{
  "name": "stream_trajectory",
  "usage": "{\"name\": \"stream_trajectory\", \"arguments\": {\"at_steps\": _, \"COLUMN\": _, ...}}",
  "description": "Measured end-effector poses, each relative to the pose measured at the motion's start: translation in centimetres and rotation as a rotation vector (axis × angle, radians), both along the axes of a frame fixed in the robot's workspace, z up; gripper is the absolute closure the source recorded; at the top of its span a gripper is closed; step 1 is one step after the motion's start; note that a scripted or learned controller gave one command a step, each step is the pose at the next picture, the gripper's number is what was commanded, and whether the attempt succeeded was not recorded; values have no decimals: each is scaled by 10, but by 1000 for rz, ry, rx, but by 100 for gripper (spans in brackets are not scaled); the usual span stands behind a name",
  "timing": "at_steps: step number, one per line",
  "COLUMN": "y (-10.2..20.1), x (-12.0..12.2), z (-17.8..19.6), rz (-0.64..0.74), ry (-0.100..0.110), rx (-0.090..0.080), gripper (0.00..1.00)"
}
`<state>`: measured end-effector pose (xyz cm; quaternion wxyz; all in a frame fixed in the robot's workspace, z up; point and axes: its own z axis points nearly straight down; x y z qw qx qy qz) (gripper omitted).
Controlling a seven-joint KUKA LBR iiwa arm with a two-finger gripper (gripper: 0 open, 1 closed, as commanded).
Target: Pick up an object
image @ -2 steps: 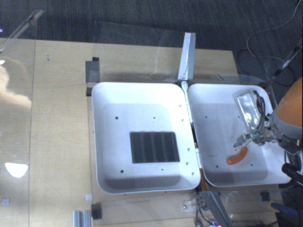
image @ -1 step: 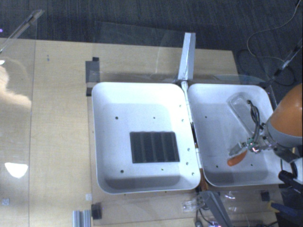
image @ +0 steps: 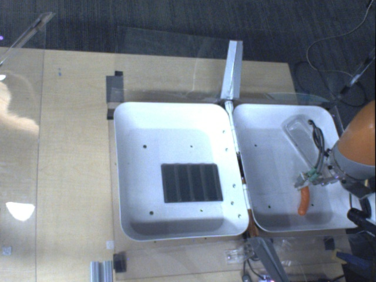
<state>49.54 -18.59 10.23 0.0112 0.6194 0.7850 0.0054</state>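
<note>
- In the right bin (image: pixel 264 157), our hand (image: pixel 310 178) hangs over the orange object (image: pixel 304 202); its grip state we cannot tell.
- We risk closing short and missing it.

Two bins sit side by side on the counter (image: pixel 70 175): the left bin (image: pixel 126 157) holds a ridged mat (image: pixel 191 183); the right bin (image: pixel 258 157) holds a carrot (image: pixel 304 202) near its front right
</note>
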Motion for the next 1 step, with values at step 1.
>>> {"name": "stream_trajectory", "arguments": {"at_steps": 1, "y": 39, "x": 55, "z": 73, "rz": -81, "ry": 17, "rx": 5, "gripper": 100}}
